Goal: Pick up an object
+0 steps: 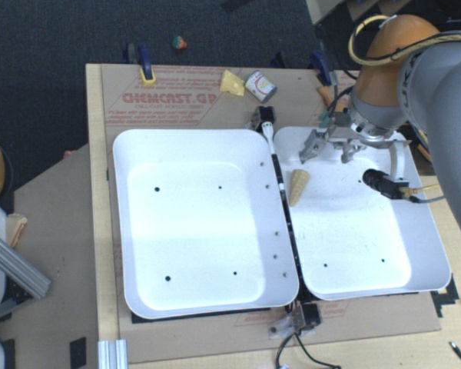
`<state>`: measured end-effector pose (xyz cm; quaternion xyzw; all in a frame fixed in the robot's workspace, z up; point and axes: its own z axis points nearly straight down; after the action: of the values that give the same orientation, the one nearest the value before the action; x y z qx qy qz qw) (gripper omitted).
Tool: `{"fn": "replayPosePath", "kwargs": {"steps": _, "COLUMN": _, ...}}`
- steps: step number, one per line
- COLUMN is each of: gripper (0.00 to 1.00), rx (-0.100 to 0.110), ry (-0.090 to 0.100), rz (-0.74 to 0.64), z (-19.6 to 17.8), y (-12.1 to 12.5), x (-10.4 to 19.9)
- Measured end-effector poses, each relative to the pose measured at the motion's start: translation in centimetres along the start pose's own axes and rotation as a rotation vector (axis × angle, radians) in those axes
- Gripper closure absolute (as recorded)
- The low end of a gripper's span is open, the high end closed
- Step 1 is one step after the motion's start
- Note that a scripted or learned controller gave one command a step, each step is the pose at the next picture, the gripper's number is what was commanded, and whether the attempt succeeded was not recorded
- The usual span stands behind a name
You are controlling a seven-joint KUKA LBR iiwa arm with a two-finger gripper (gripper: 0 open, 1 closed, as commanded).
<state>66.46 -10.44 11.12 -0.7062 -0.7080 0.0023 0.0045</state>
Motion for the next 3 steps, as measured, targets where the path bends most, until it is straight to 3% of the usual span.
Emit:
{"fn": "replayPosePath", "kwargs": {"steps": 1, "gripper": 0.0, "rx": -0.019, "ry": 0.0, "rz": -0.007, "z": -7.9, "y": 0.3, "x": 9.0}}
{"fn": "replayPosePath", "kwargs": {"steps": 2, "gripper": 0.0, "rx": -0.016, "ry": -0.007, "rz": 0.01, "z": -17.6, "y": -6.5, "x": 0.7}}
{"fn": "replayPosePath", "kwargs": {"steps": 3, "gripper": 0.0, "rx": -0.031, "ry": -0.008, "rz": 0.003, "z": -43.4, "y": -9.8, "x": -0.8}}
